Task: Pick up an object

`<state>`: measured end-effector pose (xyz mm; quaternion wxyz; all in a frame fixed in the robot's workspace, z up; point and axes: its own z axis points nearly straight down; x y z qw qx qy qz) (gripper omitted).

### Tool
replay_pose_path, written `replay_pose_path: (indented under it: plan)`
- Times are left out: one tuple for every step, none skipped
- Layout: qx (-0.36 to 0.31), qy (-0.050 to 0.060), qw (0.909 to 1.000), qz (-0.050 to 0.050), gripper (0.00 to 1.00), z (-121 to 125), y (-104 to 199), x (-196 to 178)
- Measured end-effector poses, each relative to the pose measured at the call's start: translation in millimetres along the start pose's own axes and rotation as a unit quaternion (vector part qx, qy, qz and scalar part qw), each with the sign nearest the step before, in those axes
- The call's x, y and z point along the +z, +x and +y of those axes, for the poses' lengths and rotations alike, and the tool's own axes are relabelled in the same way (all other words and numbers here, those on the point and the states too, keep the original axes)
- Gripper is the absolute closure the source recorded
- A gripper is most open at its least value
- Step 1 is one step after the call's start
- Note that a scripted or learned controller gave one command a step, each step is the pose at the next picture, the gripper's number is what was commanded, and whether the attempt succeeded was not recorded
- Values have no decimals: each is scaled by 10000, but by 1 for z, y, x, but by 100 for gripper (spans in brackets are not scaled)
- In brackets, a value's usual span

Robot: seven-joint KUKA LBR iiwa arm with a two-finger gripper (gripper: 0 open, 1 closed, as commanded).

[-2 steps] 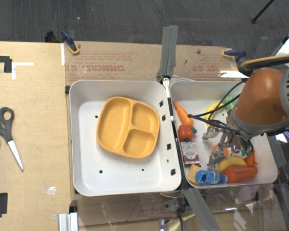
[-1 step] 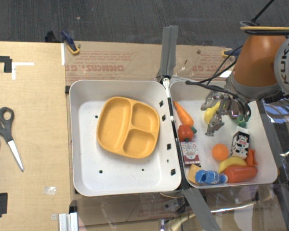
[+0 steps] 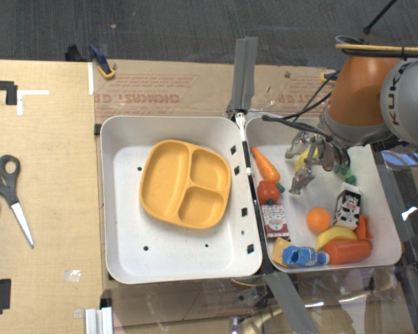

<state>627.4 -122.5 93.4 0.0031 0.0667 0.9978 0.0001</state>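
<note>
The gripper [image 3: 308, 164] hangs over the upper part of the right bin [image 3: 383, 179], its fingers spread narrowly with nothing between them. Below it lie a carrot [image 3: 265, 163], an orange ball [image 3: 319, 219], a small cow-print carton [image 3: 347, 209] and a blue bottle [image 3: 303, 257]. The left bin [image 3: 118, 207] holds a yellow divided plate [image 3: 185, 184].

Wooden bench [image 3: 42, 221], two white bins side by side on it, left bin [image 3: 115, 207], right bin [image 3: 380, 186], scissors [image 3: 10, 193] lying at the bench's left edge, cardboard sheet [image 3: 160, 89] behind the bins, blue clamp [image 3: 101, 60] at its corner
</note>
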Motion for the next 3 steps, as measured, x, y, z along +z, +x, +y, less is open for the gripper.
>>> replay_pose_path:
  plan:
    - [1025,5,9947,-8,0,1,-21,-1]
    - [1011,10,9949,-38,100,1,-23,-11]
    - [1552,8,9879,9,100,33,-11,-164]
